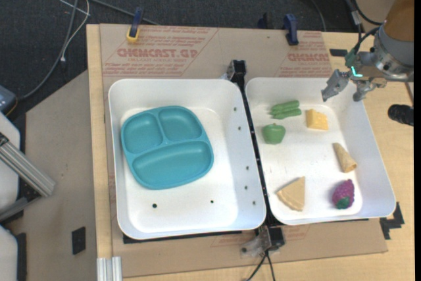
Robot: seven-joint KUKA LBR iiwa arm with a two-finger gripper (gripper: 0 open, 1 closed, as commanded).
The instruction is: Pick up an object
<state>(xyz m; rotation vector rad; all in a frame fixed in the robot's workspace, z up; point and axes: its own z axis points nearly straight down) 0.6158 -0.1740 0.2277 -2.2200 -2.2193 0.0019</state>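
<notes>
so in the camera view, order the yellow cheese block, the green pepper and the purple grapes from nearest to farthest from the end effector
The end effector hangs over the right bin's far edge.
1. Yellow cheese block: just below it, upper part of the right bin.
2. Green pepper: near the bin's left wall.
3. Purple grapes: the bin's near right corner.

The surface [99,141] is lying under a brown cardboard sheet [197,49] printed with red lettering. Two white bins are sitting on that sheet: the left bin [125,207] and the right bin [375,168] are touching along the sheet's middle. A yellow clamp [135,24] and a blue clamp [290,29] are gripping the sheet's far edge.
</notes>
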